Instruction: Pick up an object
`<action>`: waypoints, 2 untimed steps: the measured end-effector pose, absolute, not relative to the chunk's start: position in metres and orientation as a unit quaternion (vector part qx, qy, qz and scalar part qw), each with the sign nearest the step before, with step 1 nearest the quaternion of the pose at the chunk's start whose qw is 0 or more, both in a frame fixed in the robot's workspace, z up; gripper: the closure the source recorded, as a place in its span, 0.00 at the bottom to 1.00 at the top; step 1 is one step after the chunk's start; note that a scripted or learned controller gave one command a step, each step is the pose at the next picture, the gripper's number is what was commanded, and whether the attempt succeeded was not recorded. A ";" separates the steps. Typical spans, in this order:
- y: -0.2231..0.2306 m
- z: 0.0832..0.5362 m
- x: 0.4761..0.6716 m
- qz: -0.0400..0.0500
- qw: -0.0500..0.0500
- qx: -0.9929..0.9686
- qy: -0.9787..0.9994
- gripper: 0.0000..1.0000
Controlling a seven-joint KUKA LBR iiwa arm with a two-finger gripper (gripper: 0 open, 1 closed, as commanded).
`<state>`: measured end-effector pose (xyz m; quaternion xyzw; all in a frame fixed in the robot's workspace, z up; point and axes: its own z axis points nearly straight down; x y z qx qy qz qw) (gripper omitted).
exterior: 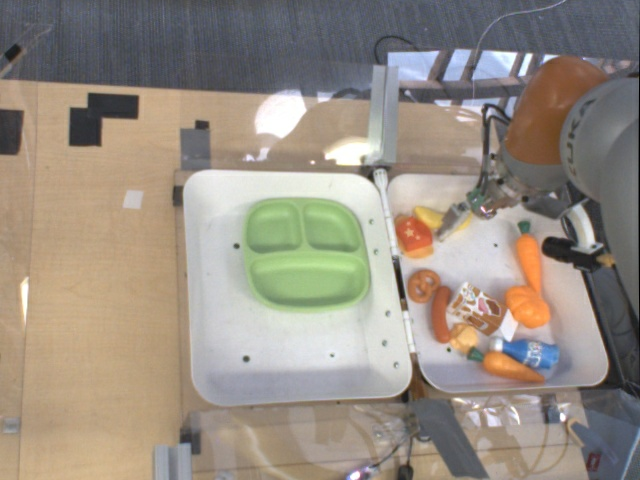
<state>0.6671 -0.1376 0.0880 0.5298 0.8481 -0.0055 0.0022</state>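
Grey arm's hand is hovering low over the right white bin, near its back edge; can't tell how it's set or whether it's gripping anything. Just beside it are sitting a yellow banana-shaped toy and red tomato toy. Green sectioned plastic tray is lying in the left white bin.

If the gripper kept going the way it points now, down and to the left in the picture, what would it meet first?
Most likely the yellow toy lying just beyond the gripper, with the red tomato right behind it. Depth is hard to judge from above, so it might reach the floor of the right bin first.
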 end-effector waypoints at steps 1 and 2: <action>-0.195 0.088 0.653 0.002 0.005 0.530 0.848 0.00; -0.138 0.159 0.672 0.003 0.005 0.517 0.856 0.00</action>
